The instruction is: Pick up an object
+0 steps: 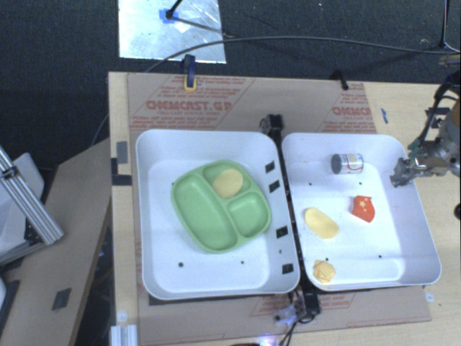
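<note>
The claw (403,173) is hovering at the right bin's (414,265) far rim, its arm cut off by the frame edge; how far it is spread is too blurred to tell. Inside that bin are lying a small can (346,163), a red piece (363,208) and two yellow lumps (321,223), all apart from it.

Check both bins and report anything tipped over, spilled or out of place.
One thing stands out: the small can in the right bin lies on its side rather than upright. The green divided plate in the left bin sits at a slant to the walls. Nothing looks spilled or damaged.
</note>
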{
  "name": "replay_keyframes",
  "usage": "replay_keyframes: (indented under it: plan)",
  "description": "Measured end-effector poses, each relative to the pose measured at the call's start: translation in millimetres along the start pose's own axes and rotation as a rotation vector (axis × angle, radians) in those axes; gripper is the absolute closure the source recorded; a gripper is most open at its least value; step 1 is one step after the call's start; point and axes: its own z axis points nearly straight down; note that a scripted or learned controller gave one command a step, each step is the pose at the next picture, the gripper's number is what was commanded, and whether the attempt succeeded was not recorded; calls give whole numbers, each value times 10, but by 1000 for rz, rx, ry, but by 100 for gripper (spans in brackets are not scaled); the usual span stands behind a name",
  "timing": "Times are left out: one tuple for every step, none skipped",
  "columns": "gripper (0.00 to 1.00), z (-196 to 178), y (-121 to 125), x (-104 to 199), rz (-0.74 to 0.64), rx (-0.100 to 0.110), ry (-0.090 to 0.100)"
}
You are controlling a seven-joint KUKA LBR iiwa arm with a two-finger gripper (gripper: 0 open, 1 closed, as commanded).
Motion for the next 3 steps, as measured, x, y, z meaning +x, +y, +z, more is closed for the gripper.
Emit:
replay_keyframes:
  plan:
    - [100, -131, 12, -3, 0, 4, 1]
    - [100, -181, 139, 457, -4, 5, 4]
    - [100, -162, 171, 1016, -5, 6, 5]
